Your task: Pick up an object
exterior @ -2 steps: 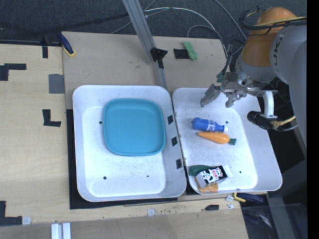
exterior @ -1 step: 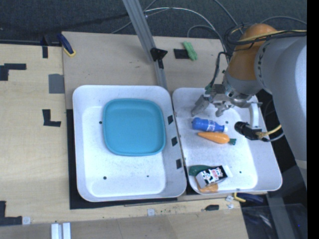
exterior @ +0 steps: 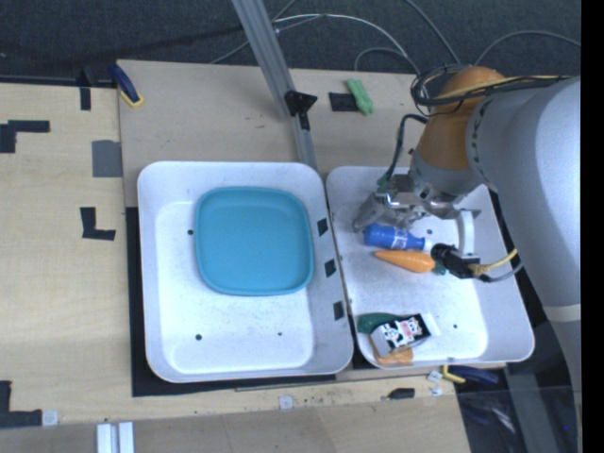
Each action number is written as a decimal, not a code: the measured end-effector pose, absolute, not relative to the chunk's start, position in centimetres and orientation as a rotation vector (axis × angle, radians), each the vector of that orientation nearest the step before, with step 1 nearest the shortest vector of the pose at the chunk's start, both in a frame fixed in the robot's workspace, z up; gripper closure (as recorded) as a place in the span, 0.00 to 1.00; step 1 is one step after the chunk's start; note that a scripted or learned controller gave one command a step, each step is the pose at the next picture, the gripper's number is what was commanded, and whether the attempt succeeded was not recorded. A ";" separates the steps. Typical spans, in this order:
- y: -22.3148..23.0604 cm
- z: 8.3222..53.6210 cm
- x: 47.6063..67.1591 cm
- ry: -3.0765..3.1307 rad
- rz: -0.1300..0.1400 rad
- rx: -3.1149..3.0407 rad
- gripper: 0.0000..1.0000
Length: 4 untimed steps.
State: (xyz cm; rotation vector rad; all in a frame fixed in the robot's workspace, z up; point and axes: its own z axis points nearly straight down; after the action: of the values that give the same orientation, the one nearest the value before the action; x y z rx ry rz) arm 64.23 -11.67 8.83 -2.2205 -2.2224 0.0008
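My gripper (exterior: pixel 392 213) reaches down into the right white bin (exterior: pixel 481 333), at its upper left part. Its metal fingers sit just above a blue tube-shaped object (exterior: pixel 396 239), close to or touching it. An orange carrot-like piece (exterior: pixel 408 260) lies right below the blue one. A small pack with green, black-and-white and orange parts (exterior: pixel 396 333) rests at the bin's front left corner. The grey arm with its orange band (exterior: pixel 453 130) comes in from the right and covers the bin's upper right.
The left white bin (exterior: pixel 170 281) holds a turquoise square plate (exterior: pixel 253 240). A grey metal pole (exterior: pixel 274 64) slants across the bench behind the bins. A green clip (exterior: pixel 360 96) lies on the bench at the back. Cables loop above the arm.
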 end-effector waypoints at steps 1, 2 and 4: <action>-11.7 9.9 64.3 -2.223 0.000 -2.222 1.00; -12.2 16.1 64.3 -2.225 -0.004 -2.223 1.00; -12.1 23.8 63.6 -2.223 -0.002 -2.222 1.00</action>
State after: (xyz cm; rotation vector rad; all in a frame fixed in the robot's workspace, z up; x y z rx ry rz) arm 63.63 -12.06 23.80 -2.2221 -2.2232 -0.0023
